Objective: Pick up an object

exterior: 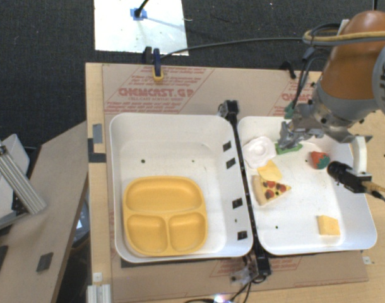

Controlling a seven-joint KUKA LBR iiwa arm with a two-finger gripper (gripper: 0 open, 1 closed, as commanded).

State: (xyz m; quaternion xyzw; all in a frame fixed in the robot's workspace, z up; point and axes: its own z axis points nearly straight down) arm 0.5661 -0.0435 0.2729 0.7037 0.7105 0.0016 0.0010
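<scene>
My gripper (pixel 292 135) is low over the back of the right bin (pixel 363 232), reaching in from the right. A flat green thing (pixel 288 148) lies right under it, partly covered by it, and whether it is held is unclear. A white round piece (pixel 257 148) sits just left of the gripper. Nearer the front lie a yellow wedge (pixel 269 170) and a toy pizza slice (pixel 272 189). To the gripper's right is a red and green strawberry (pixel 319 160). A yellow block (pixel 328 225) rests near the front right corner.
The left bin (pixel 136 131) holds a yellow divided plate (pixel 165 214) in its front half. A raised divider with black clips (pixel 238 182) separates the two bins. The arm's grey and orange body (pixel 356 68) hangs over the right bin's back right.
</scene>
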